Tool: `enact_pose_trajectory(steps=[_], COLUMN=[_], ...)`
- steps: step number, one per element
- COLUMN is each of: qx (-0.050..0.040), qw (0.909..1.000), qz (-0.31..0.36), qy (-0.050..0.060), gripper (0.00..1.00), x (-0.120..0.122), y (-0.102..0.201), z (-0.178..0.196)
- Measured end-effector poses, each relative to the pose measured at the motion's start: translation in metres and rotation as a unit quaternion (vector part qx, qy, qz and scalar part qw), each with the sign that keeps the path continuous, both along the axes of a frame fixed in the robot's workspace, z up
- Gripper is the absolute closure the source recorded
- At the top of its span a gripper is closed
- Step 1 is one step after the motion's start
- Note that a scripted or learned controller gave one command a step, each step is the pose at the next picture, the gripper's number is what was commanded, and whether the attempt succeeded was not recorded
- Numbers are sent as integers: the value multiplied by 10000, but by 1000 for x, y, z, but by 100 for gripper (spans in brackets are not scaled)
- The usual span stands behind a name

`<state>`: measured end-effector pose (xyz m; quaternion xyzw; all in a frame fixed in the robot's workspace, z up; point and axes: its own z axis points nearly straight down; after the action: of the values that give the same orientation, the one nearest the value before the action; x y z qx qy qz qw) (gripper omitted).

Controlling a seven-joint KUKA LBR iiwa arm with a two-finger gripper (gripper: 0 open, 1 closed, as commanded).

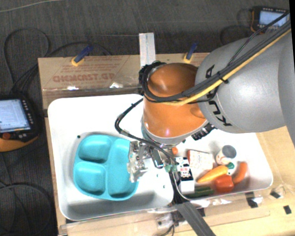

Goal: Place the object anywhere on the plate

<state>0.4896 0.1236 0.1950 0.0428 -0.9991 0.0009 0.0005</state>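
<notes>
Grey arm looms over the bins, its tool hanging at the plate's right rim, presumably for a drop. Whether it is apart or clamped, I cannot tell. Toys sit right of the plate.

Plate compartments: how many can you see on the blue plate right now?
3. On the blue plate in the left bin: two small ones on its left side, upper and lower, and one long one on its right side, partly behind the gripper.

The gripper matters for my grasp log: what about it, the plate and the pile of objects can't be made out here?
- Gripper: blurred under the orange band; contents unclear.
- Blue plate: right edge hidden by the gripper.
- Objects in the right bin: overlapping, partly under the arm; small ones unidentifiable.
</notes>
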Motion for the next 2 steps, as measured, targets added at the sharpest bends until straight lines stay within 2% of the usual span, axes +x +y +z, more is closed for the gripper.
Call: enact_pose_trajectory(steps=[1,2], qx=[10,12], qw=[9898,9714], qz=[1424,2373], qy=[-23,3], gripper=[100,100], x=[90,20], y=[-32,-87], z=[44,-12])
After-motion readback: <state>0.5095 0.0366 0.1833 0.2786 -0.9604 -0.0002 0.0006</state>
